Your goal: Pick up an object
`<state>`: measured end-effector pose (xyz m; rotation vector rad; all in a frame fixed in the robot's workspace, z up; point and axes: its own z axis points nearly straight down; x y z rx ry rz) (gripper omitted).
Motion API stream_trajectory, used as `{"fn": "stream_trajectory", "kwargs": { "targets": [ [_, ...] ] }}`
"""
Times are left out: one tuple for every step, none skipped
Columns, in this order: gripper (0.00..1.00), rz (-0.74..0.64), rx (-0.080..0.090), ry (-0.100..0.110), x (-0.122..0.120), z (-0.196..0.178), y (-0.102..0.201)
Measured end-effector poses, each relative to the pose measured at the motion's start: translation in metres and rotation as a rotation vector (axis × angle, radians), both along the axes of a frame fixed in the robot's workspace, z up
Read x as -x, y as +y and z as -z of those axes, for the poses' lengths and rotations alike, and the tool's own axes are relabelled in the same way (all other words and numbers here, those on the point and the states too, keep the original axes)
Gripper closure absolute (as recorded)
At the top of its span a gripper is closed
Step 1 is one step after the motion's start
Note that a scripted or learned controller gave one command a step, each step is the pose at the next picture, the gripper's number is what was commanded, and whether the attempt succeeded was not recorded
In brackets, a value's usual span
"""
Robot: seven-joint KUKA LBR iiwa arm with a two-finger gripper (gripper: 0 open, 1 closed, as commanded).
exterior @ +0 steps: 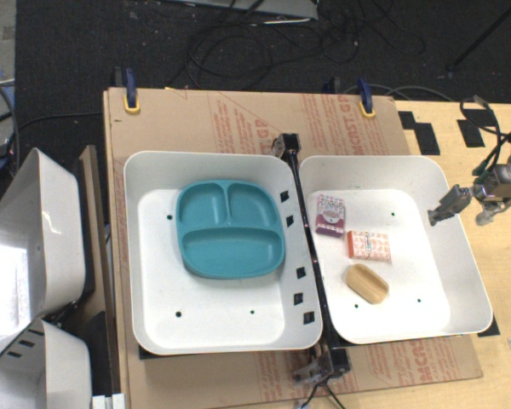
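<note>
Gripper (466, 208): seen at the right edge of the frame, over the right rim of the right bin (426, 175); its two fingers are spread apart and released, with nothing between them.

Right bin contents, well left of the gripper: a purple-and-white packet (330, 215) at upper left of the bin floor; a red-and-white packet (369, 245) just below and right of it; a tan oblong object (367, 283) lower still, near the red-and-white packet.

Left bin (145, 254): a teal compartment plate (231, 229) is laid flat in its upper middle, three compartments facing up.

Both bins are set side by side on a cardboard sheet (238, 113)
</note>
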<state>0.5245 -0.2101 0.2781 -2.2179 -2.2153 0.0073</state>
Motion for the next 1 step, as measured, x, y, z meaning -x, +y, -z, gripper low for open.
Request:
{"fn": "stream_trajectory", "kwargs": {
  "targets": [
    [0.00, -0.002, 0.002, -0.008, -0.0018, -0.0039, 0.0003]
  ]
}}
